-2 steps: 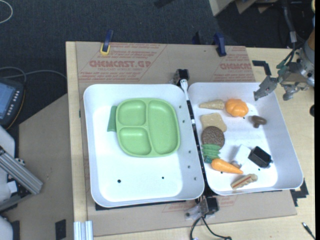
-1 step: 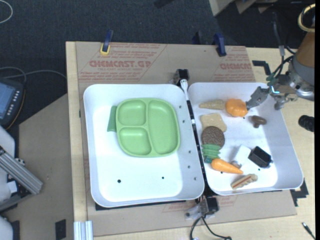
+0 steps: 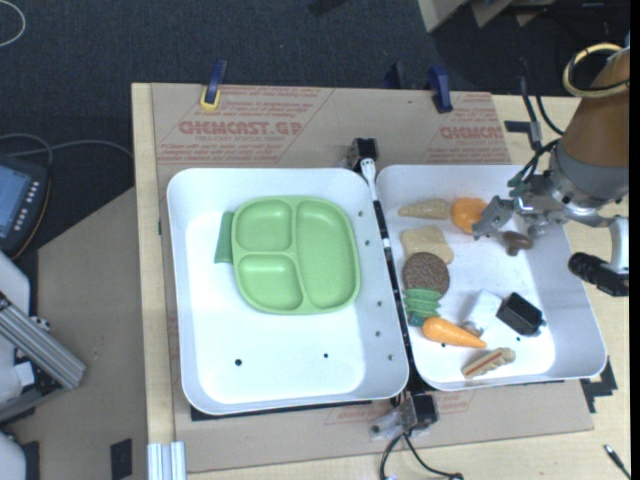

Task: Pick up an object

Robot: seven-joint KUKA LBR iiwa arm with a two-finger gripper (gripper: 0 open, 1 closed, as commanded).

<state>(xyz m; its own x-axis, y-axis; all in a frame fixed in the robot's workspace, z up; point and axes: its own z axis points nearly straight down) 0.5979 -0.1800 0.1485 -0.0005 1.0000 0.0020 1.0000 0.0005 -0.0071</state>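
Camera view looked down on 2 white bins side by side: the left bin [image 3: 200,368] held a green divided plate [image 3: 297,253], and the right bin [image 3: 580,353] held the small clutter. The arm [image 3: 598,128] came in from the right, its gripper [image 3: 515,223] low over the upper part of the right bin. Whether that gripper was clenched or released, I could not tell; nothing showed clearly between its tips.

Candidates for the pick lay in the right bin, from bigger to smaller: a brown round patty [image 3: 426,269], a carrot [image 3: 452,333], a black block [image 3: 520,314], an orange piece [image 3: 467,213] just beside the gripper, and a small dark piece [image 3: 518,239] under it.

My judgement: the risk was a glancing close. The orange piece and the dark piece sat near each other, so a slightly off descent could nudge 1 aside or pinch an edge that slipped free on the lift.
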